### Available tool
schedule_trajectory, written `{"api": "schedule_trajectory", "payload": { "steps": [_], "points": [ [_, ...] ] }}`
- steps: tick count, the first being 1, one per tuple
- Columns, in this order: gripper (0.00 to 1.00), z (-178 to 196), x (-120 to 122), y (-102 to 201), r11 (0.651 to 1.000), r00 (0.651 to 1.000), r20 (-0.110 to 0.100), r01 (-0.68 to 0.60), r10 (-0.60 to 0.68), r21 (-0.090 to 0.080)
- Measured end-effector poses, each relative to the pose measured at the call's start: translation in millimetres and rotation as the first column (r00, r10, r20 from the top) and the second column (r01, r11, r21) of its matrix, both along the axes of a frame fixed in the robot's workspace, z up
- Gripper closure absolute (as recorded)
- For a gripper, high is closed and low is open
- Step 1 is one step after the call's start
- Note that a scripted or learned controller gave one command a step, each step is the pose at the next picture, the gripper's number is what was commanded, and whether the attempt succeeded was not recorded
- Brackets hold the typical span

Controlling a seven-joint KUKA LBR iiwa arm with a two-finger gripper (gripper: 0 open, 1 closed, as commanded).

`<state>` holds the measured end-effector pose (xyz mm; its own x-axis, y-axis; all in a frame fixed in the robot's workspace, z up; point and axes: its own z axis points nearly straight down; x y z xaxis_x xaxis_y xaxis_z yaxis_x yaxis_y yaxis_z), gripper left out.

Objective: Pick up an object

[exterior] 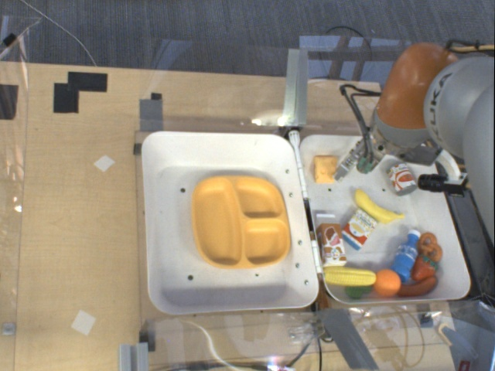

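Note:
The right bin (461, 284) holds several toy foods. A yellow block (325, 168) lies at its far left, a banana (377, 207) in the middle, and a small red-and-white can (402, 178) at the far right. My gripper (354, 165) hangs over the far part of this bin, just right of the yellow block and left of the can. Its fingers are open with nothing between them.
Near the front of the right bin lie a juice carton (360, 229), a brown packet (331, 243), a corn cob (349, 275), an orange (387, 282) and a blue bottle (407, 255). The left bin (166, 284) holds a yellow divided tray (240, 221).

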<state>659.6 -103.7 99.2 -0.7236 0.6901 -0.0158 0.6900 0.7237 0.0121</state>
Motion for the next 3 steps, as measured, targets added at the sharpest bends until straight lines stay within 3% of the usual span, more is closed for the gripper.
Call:
{"api": "schedule_trajectory", "payload": {
  "steps": [1,2,3],
  "points": [
    [0.00,-1,-1,1,1.000,1.000,-0.005,-0.001,0.001,0.002],
    [1.00,9,2,2,1.000,1.000,0.002,-0.006,0.006,0.001],
    [0.00,8,1,3,1.000,1.000,-0.001,-0.007,0.007,0.002]
  ]
}}
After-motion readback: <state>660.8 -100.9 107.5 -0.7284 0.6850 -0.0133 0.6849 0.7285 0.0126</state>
